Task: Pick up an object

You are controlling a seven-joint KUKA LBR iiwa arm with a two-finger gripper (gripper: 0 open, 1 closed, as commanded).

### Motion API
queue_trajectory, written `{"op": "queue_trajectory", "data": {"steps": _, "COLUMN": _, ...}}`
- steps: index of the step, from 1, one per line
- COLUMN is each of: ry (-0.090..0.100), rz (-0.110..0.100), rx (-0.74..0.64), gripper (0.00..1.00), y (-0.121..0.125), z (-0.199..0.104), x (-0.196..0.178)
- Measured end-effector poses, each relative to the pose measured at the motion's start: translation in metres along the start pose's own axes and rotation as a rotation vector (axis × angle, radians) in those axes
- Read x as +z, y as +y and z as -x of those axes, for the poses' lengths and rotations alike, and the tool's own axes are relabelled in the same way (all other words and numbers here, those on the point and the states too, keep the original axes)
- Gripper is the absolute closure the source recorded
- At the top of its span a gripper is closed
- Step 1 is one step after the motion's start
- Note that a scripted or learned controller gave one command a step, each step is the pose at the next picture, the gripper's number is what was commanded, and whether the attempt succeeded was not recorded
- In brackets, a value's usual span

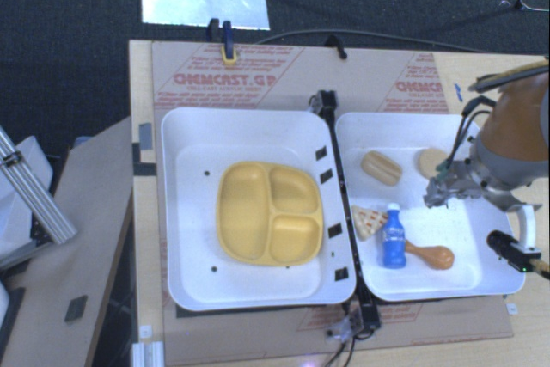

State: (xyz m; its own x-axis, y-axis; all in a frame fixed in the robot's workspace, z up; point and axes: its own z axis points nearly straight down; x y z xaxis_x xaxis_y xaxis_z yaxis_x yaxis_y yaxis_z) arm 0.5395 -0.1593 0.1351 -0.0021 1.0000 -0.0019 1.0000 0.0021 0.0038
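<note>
One arm (516,133) low, pincer (440,192) over right bin (412,288)

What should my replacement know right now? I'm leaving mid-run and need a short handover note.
Gripper: over the right bin, nothing seen between its fingers; open or shut unclear.
Right bin: hot dog bun, pizza slice, blue bottle, drumstick, and a tan item beside the gripper.
Left bin: yellow divided plate.
Done: nothing lifted. Left: grasp and raise one object.
</note>
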Motion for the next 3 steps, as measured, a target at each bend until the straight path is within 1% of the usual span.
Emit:
{"op": "queue_trajectory", "data": {"steps": 1, "ry": 0.000, "rz": 0.004, "rx": -0.003, "gripper": 1.00, "y": 0.010, "z": -0.007, "x": -0.054}}
{"op": "queue_trajectory", "data": {"steps": 2, "ry": 0.001, "rz": 0.001, "rx": -0.002, "gripper": 1.00, "y": 0.012, "z": -0.006, "x": -0.081}}
{"op": "queue_trajectory", "data": {"steps": 3, "ry": 0.003, "rz": -0.001, "rx": -0.007, "gripper": 1.00, "y": 0.005, "z": -0.054, "x": -0.092}}
